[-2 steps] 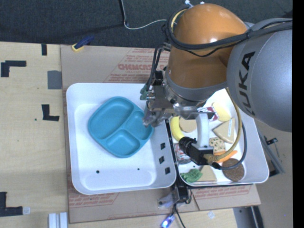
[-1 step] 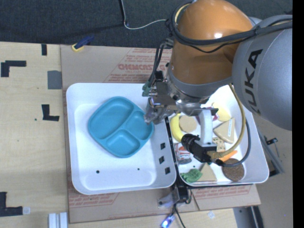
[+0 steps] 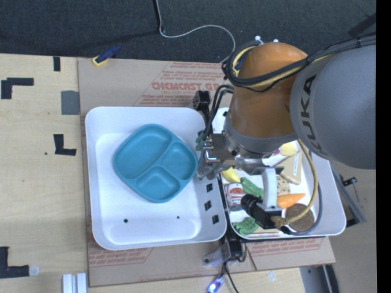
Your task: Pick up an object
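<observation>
Right bin [image 3: 337, 224], near edge at 6 o'clock: a green scrap [image 3: 246, 226] and a brown disc [image 3: 299, 215] lie against the front wall. Just behind them are an orange carrot-shaped piece [image 3: 290, 199], a red-and-white packet [image 3: 235, 194], a second green piece [image 3: 252, 187] and a yellow piece [image 3: 230, 176]. These crowd together and touch, so any one is a candidate for the pick.

The gripper [image 3: 244, 166] hangs over this cluster, at the bin's 9 o'clock side. The orange-banded wrist [image 3: 269, 96] above it masks the far half of the bin. Judgement: the arm is placed low over the clutter to attempt a grasp. Whether the gripper is released or clenched cannot be told, and nothing is seen held.

Left bin [image 3: 98, 182]: a blue divided plate [image 3: 156, 162] sits at centre, alone and tilted to 1 o'clock, well apart from the arm.

Far worktop [image 3: 183, 87], 12 o'clock: a white cable [image 3: 195, 32] loops toward the arm.
</observation>
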